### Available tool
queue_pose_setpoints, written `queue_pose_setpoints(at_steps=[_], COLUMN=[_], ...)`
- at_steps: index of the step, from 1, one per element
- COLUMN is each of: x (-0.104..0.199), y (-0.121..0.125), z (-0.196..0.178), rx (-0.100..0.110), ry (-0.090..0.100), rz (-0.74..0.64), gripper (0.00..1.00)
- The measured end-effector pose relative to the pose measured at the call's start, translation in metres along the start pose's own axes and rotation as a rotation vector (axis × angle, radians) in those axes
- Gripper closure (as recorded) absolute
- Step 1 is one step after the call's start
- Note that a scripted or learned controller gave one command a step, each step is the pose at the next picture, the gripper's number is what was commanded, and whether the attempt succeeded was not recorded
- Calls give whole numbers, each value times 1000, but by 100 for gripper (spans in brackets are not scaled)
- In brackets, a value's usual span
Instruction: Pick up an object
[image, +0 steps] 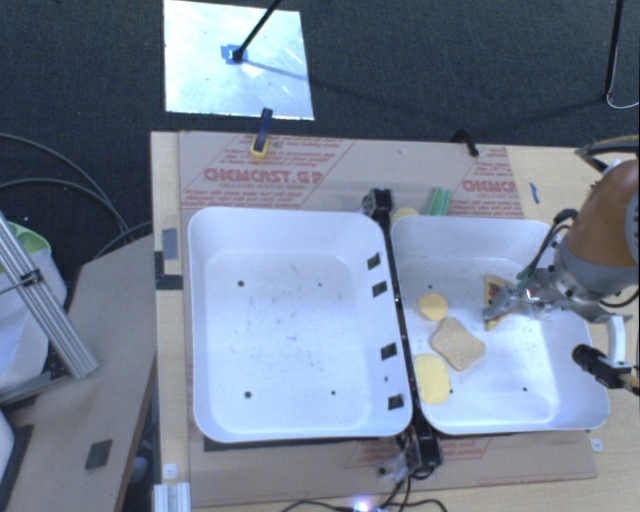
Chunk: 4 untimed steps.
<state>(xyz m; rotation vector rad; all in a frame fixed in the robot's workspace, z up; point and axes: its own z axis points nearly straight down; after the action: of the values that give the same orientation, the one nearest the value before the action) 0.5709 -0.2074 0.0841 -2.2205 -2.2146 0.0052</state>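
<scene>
Near the right bin's (470, 425) far wall, hand (497, 312) hovers.

gripper (497, 308) over right bin (520, 405)

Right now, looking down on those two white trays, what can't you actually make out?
- The hand: small and blurred in the camera view, so what it is doing with the brown item beside it is unclear.
- That brown item: partly covered by the hand; its shape is unreadable.
- The arm: cut off by the right edge.
- A yellowish thing behind the right tray's rim: mostly hidden by it.
</scene>
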Motion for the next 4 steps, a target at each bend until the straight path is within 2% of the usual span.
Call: queue_pose_setpoints(at_steps=[1,2,3,4], x=[113,123,122,204], y=[10,-49,-45,-3], z=[0,1,-11,-106], rx=[-7,-1,-10,-19], ry=[4,1,-1,-1], rz=[-16,-3,-4,-15], gripper=[0,0,100,100])
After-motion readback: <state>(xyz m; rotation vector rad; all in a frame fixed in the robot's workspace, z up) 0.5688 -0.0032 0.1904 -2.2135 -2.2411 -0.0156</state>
